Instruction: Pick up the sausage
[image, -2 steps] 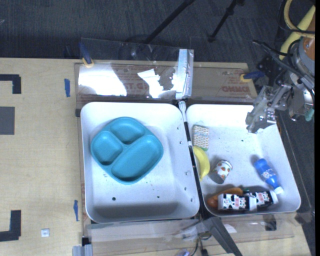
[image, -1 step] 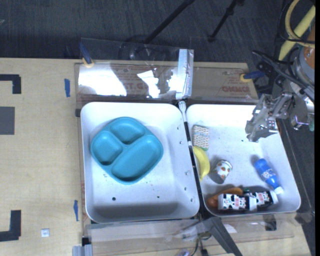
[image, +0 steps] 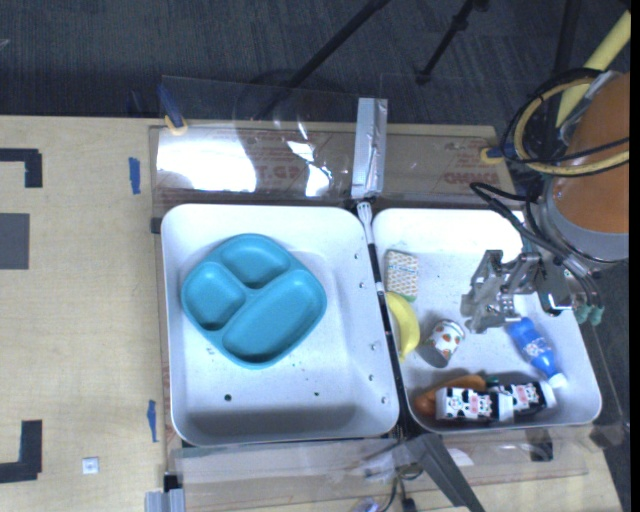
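Two white bins sit side by side on the bench (image: 70, 300), and the claw (image: 483, 300) hangs over the right bin (image: 585, 400) with its fingers parted and nothing between them. Below the claw, by the bin's near wall, lies the sausage (image: 440, 392), partly tucked behind a black-and-white cow-patterned pack (image: 495, 400). Just below and left of the claw stands a small round cup (image: 443, 340), with a banana (image: 403, 323) farther left against the dividing wall and a checkered sponge (image: 402, 270) up and left. Right of the claw lies a blue bottle (image: 535, 348). Far left, the other bin (image: 190, 235) holds a blue divided plate (image: 253, 299).
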